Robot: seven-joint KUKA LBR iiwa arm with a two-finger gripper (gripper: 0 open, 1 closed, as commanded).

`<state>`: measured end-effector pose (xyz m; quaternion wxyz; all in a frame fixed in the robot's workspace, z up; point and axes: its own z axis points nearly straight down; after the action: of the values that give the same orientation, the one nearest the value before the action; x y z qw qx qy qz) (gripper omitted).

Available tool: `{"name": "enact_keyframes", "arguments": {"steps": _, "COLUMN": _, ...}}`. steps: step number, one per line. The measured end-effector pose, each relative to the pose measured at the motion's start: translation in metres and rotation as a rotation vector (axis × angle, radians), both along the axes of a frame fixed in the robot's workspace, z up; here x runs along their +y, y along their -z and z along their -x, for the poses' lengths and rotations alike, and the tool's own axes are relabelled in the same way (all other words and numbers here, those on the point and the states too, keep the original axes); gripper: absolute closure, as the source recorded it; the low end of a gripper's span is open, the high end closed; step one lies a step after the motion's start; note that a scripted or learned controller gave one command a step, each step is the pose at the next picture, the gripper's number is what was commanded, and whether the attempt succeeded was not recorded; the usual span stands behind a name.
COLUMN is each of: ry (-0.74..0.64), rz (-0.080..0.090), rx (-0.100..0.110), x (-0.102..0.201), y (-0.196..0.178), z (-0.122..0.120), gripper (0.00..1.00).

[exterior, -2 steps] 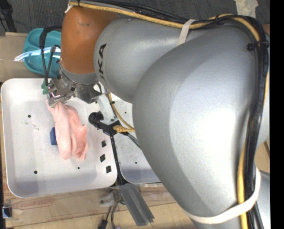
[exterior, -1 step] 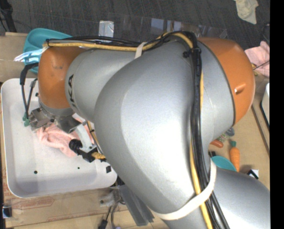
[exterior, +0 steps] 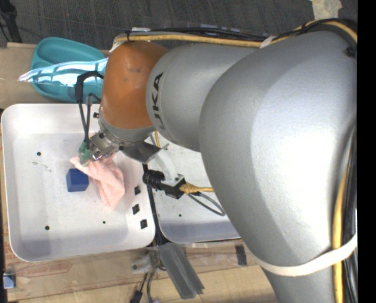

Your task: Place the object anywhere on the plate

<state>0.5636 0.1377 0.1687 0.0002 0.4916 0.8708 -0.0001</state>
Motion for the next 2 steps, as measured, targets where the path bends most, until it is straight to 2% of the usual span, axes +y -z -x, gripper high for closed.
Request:
{"name": "enact_keyframes", "arguments": {"steps": 1, "ry": 0.078, "rz": 0.001, "rx": 0.005, "x": 0.003, "y": -0.017, "z": 0.029, "gripper": 1.0}}
{"name": "enact_keyframes", "arguments": {"steps": 2, "ry": -0.035, "rz": -0.001, "rx": 0.0, "x": 0.068, "y": -0.108, "z": 0.053, "gripper": 1.0}}
